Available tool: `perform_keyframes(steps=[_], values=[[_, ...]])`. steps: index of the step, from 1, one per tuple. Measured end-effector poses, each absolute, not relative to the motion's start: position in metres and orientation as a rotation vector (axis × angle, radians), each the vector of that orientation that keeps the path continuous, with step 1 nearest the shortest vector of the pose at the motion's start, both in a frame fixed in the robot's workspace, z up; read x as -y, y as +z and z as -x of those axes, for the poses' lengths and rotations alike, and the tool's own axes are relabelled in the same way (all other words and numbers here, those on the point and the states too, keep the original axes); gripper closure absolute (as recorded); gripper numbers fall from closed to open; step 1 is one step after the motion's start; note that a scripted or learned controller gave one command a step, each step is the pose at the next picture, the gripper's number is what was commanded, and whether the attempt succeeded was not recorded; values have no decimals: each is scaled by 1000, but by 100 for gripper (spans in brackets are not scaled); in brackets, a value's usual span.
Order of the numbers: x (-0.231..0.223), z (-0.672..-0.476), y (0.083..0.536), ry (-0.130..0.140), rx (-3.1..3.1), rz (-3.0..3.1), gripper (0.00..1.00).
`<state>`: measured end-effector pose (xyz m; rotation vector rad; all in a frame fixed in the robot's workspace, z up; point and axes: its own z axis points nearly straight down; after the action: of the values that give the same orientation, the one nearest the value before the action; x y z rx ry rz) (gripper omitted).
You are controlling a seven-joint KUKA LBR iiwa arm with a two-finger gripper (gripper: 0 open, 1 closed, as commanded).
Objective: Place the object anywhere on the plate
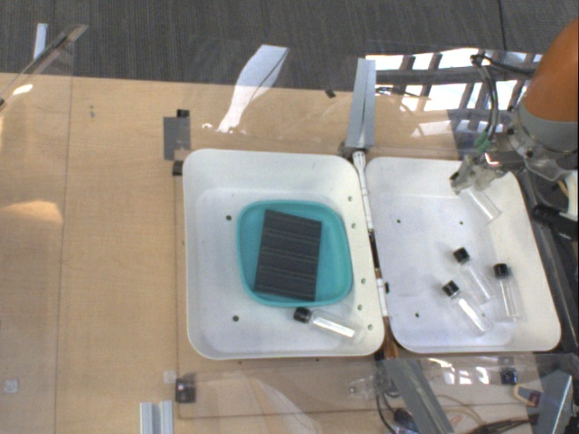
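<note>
Four small clear vials with black caps are on the bench, split between the two white bins. One vial [324,322] lies on its side in the left bin [204,242], on the bin floor just beside the lower right corner of the plate, cap toward the left; it looks to be off the plate, though close to its rim.

Plate [336,260]: teal, squarish with rounded corners, sitting mid-floor in the left bin. A dark ribbed rectangular pad [289,254] lies on it, covering most of its centre, tilted slightly.

Right bin [407,242]: three more vials lying on the floor in its lower right part. Upper vial [471,270], cap at upper left. Lower vial [462,303], cap at upper left, just beside the first. Right-hand vial [505,289], cap at the top, near the bin's right wall. A further clear, capless-looking piece [484,204] lies near the upper right corner (too faint to tell what it is).

Gripper [468,175]: at the upper right corner of the right bin, reaching in from the right below the arm's orange band [552,80]; whether it is released or clenched cannot be told, and nothing can be made out in it. It is well apart from the plate and from the vial in the left bin.
</note>
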<state>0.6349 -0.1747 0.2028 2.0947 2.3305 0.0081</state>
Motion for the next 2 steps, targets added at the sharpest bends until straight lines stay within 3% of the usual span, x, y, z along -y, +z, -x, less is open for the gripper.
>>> perform_keyframes(steps=[1,2], values=[[95,-589,131,4,-2570,-1802,100],[33,-571,187,8,-2743,-1514,100]])
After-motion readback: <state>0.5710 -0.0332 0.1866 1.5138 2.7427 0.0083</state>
